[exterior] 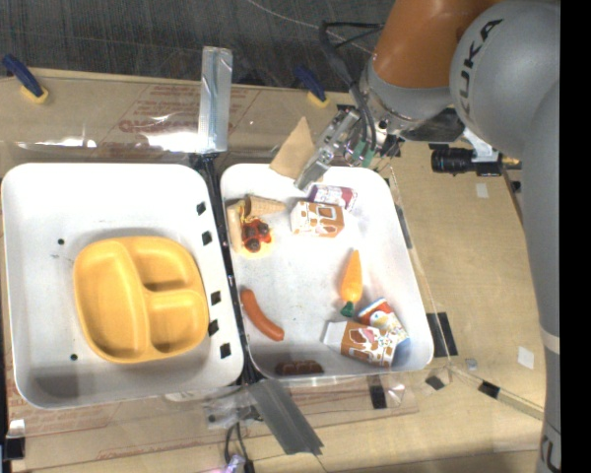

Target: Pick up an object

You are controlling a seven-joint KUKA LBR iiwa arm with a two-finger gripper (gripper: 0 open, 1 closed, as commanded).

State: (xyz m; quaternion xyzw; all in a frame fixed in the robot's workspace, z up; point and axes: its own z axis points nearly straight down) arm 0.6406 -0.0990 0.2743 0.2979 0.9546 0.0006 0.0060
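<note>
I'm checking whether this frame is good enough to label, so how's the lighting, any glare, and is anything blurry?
Camera view: lighting is even, with soft shadows inside the right bin; mild glare on the clear plastic sheet behind the bins; the yellow tray and carrot look sharp; the gripper over the right bin's far rim is slightly soft, its fingers hard to read.

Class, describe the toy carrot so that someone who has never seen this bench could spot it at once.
Find the right-hand white bin, the one without the yellow divided tray. Along its right side lies the carrot, just above a small printed carton. It is the only slim orange cone with a green end; the sausage nearby is redder and rounded.
</note>
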